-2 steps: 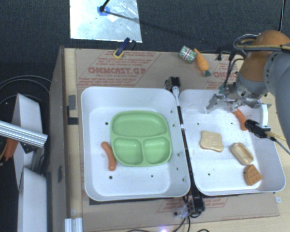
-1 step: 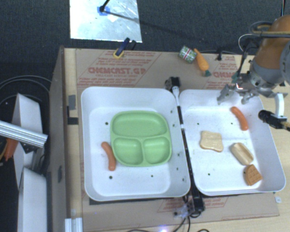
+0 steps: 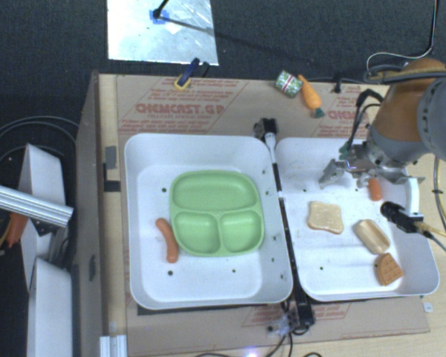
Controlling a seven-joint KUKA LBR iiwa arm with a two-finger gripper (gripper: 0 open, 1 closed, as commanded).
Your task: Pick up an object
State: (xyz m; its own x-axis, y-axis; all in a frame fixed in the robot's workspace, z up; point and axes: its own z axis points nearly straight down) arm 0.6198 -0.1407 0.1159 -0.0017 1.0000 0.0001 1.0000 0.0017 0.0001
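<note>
Camera view from my remote station shows the bench (image 3: 208, 99) carrying two shallow white bins side by side. I see the left bin (image 3: 145, 199) holding a green sectioned plate (image 3: 216, 213) near its centre, with a toy sausage (image 3: 167, 240) lying just beside the plate's left edge, on the bin floor. I see the right bin (image 3: 305, 270) holding a slice of toast (image 3: 325, 217) near its middle, a bread roll (image 3: 372, 236) to the right of the toast, and a brown cookie-like piece (image 3: 388, 269) near the front right corner. A small orange piece (image 3: 375, 190) lies toward the back right of this bin, close under the arm's wrist. The arm (image 3: 412, 117) reaches in from the right, and I place the end effector (image 3: 334, 171) over the back part of the right bin, above and apart from the toast. Its two fingers stand spread apart, and I see nothing between them. On the bench behind the bins I note a toy carrot (image 3: 311, 96) and a small green can (image 3: 288, 82) just beside each other, and a yellow and blue clip (image 3: 189, 74) farther left.
</note>
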